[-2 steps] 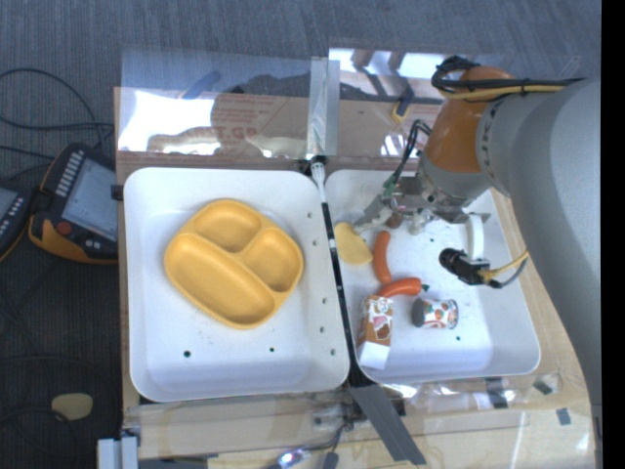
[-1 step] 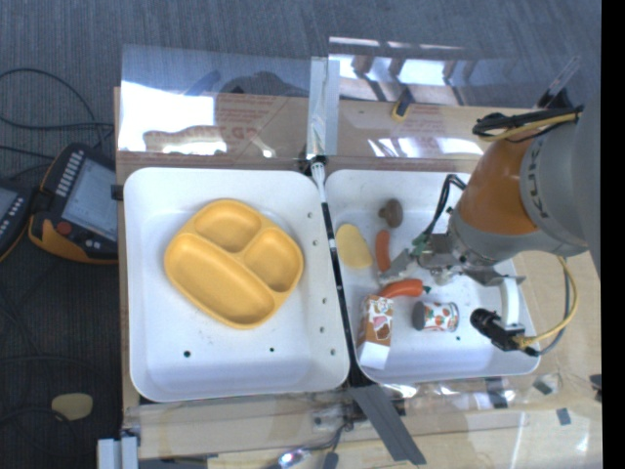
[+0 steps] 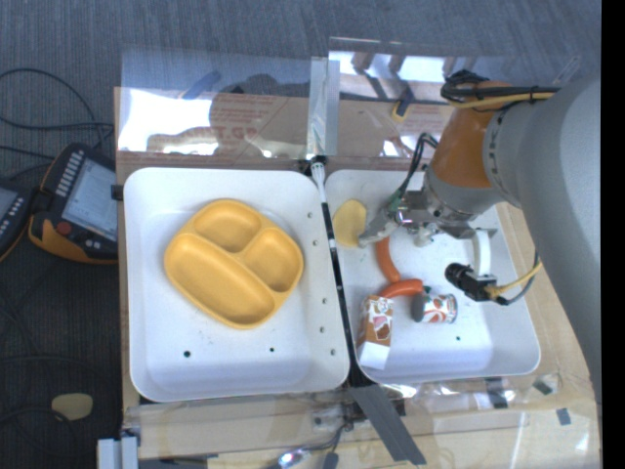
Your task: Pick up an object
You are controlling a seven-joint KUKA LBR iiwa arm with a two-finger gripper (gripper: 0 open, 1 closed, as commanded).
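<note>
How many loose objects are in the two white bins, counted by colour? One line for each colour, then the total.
Yellow: 2, the divided plate in the left bin and a small pale piece in the right bin
Orange: 2, curved pieces and
Printed, mixed colours: 2, a carton and a small can
Total: 6

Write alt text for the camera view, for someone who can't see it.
A grey robot arm with an orange band reaches over the right white bin, which holds small items including an orange curved piece. The left white bin holds a yellow three-compartment plastic plate.
</note>
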